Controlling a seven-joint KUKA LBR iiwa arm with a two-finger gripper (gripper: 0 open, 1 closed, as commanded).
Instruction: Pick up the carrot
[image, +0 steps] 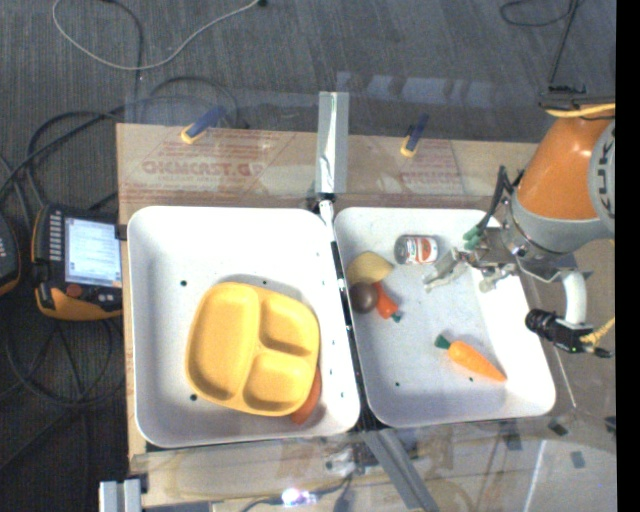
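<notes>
The counter (150, 160) carries two shallow white bins side by side. The left bin (160, 260) holds a yellow compartment tray (255, 347), sitting over something orange-red that peeks out at its lower right corner. The right bin (520, 400) holds the loose items, so this looks like the bin to pick from.

The arm (570, 180) reaches in from the right, its orange band above the wrist, and the end effector (455, 268) hangs over the upper right part of the right bin, near a small can (418, 249) lying on its side. Its fingers (440, 277) stand spread apart with nothing between them — wide and empty.

Along the right bin's left wall sit a pale yellow potato-like piece (369, 267), a dark brown round piece (362, 296) and a small red piece with a green tip (387, 305), clustered close together.

The carrot (474, 359) lies flat in the lower right of the right bin, apart from the cluster and below the end effector. Its long axis runs diagonally — green stem end toward the upper left, orange tip toward the lower right. A grasp would best close across that axis, I judge.
</notes>
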